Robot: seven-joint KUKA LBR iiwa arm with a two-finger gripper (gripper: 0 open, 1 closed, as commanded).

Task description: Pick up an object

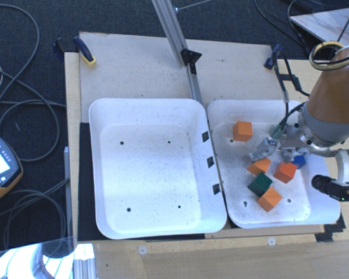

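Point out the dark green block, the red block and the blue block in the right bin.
dark green block (259, 184): camera view, on its top face.
red block (285, 172): camera view, on its top face.
blue block (299, 161): camera view, on its visible corner beside the gripper.

Bright, even light; slight softness

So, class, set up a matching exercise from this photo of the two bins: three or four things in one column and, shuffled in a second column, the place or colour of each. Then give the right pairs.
Column one:
1. dark green block
2. lone orange block
3. red block
4. tool

Column two:
A. farthest toward the back of the right bin, apart from the cluster
B. at the end of the grey arm, above the cluster
C. between two orange blocks, near the front
D. just beside a small blue piece

Pairs: 1-C, 2-A, 3-D, 4-B
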